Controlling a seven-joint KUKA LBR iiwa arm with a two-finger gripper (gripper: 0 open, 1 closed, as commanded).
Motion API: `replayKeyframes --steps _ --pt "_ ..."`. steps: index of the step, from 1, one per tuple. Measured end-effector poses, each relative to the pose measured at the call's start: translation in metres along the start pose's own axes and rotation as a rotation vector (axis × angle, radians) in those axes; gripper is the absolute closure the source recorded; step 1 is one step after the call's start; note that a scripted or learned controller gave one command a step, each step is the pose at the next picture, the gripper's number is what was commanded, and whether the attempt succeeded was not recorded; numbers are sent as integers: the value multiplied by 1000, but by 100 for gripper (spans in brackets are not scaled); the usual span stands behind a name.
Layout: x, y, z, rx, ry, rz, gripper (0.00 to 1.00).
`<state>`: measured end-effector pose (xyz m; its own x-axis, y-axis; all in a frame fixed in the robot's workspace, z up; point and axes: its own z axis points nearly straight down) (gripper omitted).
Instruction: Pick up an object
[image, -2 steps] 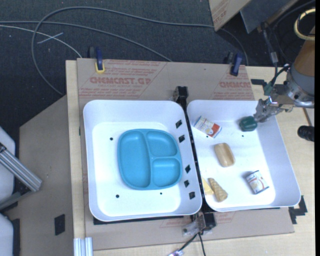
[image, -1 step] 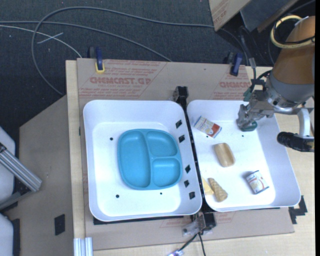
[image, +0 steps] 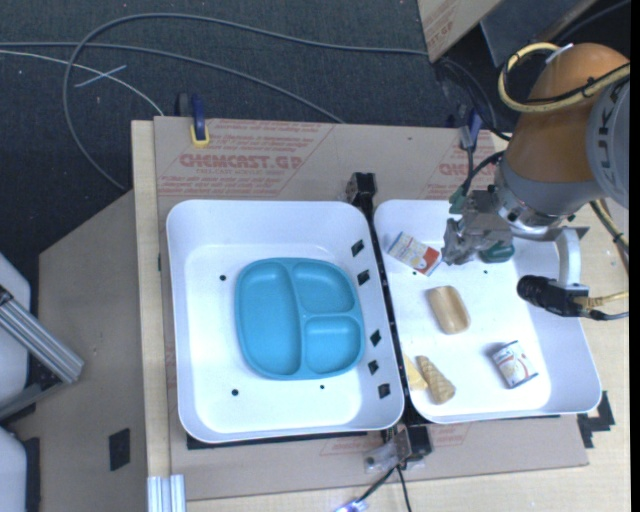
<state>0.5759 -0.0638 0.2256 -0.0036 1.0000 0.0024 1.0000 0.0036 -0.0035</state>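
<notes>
My gripper (image: 462, 246) hangs over the back of the right bin (image: 575, 380), just right of a small white and red packet (image: 412, 253). A tan bread roll (image: 449, 309) lies in the middle of that bin. Near the front lie a yellowish cone-shaped piece (image: 432, 378) and a small can with a red and white label (image: 513, 364). The fingers point down and I see nothing held between them.
The left bin (image: 190, 330) holds a blue divided plate (image: 298, 317). A black divider with clips (image: 378, 300) runs between the bins. A black cable connector (image: 548, 292) sticks out from the arm over the right bin. Cardboard lies under both bins.
</notes>
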Motion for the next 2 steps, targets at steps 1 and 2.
replayKeyframes --steps 1,2 --pt "60 -18 2 0 0 -1 100" --pt "108 -43 -7 0 0 -1 100"
